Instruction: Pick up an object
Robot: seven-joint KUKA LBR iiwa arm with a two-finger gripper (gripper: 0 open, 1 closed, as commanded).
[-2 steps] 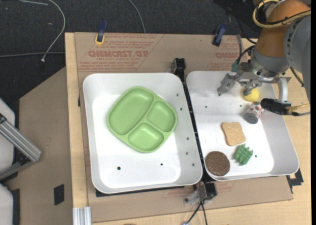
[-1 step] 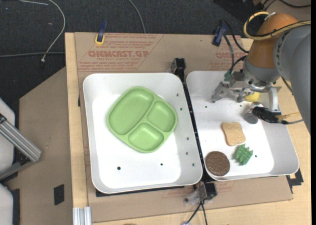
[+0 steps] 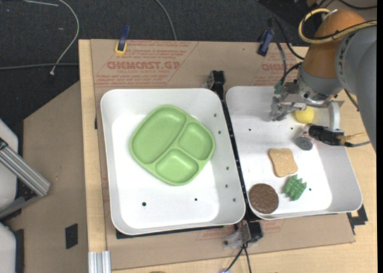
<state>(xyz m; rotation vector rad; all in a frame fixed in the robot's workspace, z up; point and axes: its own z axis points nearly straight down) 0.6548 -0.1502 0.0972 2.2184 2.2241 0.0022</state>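
A bench (image 3: 96, 74) covered in brown printed cardboard carries two shallow white plastic bins side by side. The left bin (image 3: 111, 164) holds a light green plastic plate (image 3: 172, 144) with three compartments, lying flat and turned at an angle near the bin's middle.

The grey arm (image 3: 335, 38) with its orange band comes in from the right over the far end of the right bin (image 3: 251, 146). Its bulk covers that bin's far right corner, and the arm itself is cut off by the picture's edge.

The loose things to pick all lie in the right bin. A round, dark brown, speckled disc (image 3: 263, 198) sits at the near left corner, close to the wall. Beyond it lies a flat tan slice (image 3: 282, 161) with rounded corners, like toast. Just right of the disc is a small green spiky piece (image 3: 294, 187), too small to identify. A small yellow rounded thing (image 3: 306, 114) lies at the far end, partly hidden under the wrist, so its full shape is unclear. A small grey lump (image 3: 305, 143) lies between it and the tan slice, hard to make out.

The jaws hang just left of the yellow thing, low over the bin floor. Whether they are apart or together cannot be told, and nothing is seen between them.
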